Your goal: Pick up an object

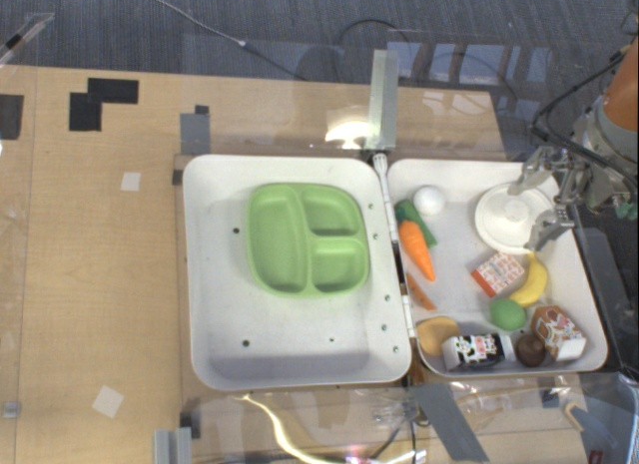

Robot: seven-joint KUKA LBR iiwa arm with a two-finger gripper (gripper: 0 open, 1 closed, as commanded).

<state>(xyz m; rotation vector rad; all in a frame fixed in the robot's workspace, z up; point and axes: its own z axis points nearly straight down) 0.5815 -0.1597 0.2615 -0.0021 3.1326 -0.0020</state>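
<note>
- Wooden bench top [90, 282] is seen under two shallow white bins set side by side, with grey carpet beyond it at 12 o'clock.
- The left bin [215, 352] is occupied by a green divided plate [307, 239], placed a little toward 12 o'clock of the bin's middle.
- The right bin [589, 337] is crowded with small things.
- A white ball [428, 200] is found near the bin's 11 o'clock corner, with a toy carrot [415, 246] just beside it at 7 o'clock, its green top pointed toward 11 o'clock.
- A white round dish [510, 218] is placed toward 1 o'clock in the bin.
- A small red and white box [498, 273] is seen at 6 o'clock of the dish, with a banana [532, 282] touching it at 3 o'clock and a green lime [507, 313] just below.
- Along the 6 o'clock wall are lined up a tan round piece [436, 332], a black and white carton [472, 350] laid on its side, a dark brown ball [530, 350] and a brown and white packet [557, 331].
- The gripper [552, 196] is held over the dish's 3 o'clock rim, reached in from 3 o'clock; its fingers are spread apart and nothing is seen between them.
</note>
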